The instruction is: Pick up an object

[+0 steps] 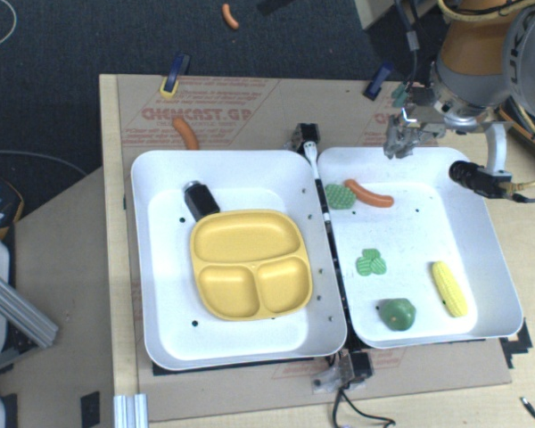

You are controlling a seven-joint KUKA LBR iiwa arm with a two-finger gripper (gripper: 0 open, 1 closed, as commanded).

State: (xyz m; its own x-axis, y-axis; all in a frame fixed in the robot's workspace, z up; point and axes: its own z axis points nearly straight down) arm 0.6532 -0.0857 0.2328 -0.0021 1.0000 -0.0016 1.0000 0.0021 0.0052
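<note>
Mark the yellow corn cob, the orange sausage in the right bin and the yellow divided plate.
Yellow corn cob point(449, 288): camera view, middle of cob.
Orange sausage point(368, 193): camera view, mid-length.
Yellow divided plate point(247, 236): camera view, large compartment's floor.

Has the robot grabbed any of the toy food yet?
Not yet. The gripper hangs over the back rim of the right bin, with nothing between its fingers. The sausage, corn, green pepper and two green pieces all lie on the bin floor. Left to do: come down on one, close, and lift it.
</note>
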